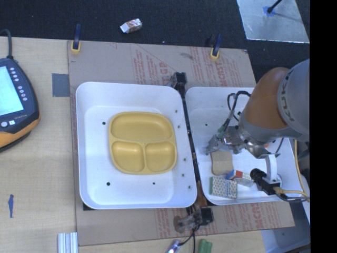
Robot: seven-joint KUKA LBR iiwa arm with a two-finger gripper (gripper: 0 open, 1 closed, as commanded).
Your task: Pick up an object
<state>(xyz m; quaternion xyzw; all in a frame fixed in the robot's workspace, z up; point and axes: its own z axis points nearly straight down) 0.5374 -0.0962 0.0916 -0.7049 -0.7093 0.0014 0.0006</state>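
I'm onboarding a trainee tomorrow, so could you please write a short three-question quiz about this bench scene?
1. True or false: the yellow divided tray lies in the right bin.
2. Which lies nearest the camera view's bottom edge in the right bin: A) the tan block, B) the green patterned sponge, C) the arm?
3. Fill in: the yellow tray has ___ compartments.

Key: 1 false, it lies in the left bin; 2 B; 3 three.
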